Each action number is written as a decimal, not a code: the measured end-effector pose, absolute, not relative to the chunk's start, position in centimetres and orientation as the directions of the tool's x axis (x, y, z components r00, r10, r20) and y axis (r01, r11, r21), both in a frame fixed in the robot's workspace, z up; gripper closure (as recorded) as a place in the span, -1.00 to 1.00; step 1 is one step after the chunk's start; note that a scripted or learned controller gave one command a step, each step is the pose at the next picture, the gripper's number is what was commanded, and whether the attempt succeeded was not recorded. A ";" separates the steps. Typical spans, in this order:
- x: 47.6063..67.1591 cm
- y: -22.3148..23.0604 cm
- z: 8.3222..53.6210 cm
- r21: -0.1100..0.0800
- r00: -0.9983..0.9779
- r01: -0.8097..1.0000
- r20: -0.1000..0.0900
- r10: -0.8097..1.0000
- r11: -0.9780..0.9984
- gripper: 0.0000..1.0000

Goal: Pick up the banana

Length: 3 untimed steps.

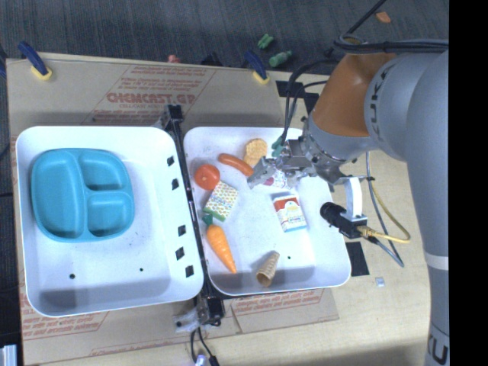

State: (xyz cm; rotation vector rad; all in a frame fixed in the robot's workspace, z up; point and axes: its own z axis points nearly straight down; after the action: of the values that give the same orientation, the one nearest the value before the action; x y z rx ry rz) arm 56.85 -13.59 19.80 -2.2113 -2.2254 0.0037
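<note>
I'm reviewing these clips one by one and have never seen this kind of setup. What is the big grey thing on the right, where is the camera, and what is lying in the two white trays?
The grey shape with an orange band is a robot arm, reaching in from the right. Its end effector is the small metal part at its tip, low over the right bin. I cannot tell whether it grips anything.

One fixed camera looks down at a slant on a cardboard-covered bench with two shallow white bins side by side.

The left bin holds a blue divided plate. The right bin holds toy food: a tomato, a sausage, a carrot, an ice cream cone, a round cracker, a patterned block and a small red and white carton. I cannot pick out a banana clearly.
</note>
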 end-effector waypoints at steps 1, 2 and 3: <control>54.6 -9.9 9.5 0.002 0.284 0.959 0.001 0.959 -0.284 -1.00; 57.6 -9.1 9.5 0.001 0.366 0.931 0.001 0.931 -0.366 -1.00; 49.3 -10.1 11.7 -0.006 0.480 0.878 -0.001 0.878 -0.480 -1.00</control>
State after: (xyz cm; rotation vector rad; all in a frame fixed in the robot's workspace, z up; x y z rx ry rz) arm 49.29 -10.09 11.70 -2.6977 -1.6000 0.0063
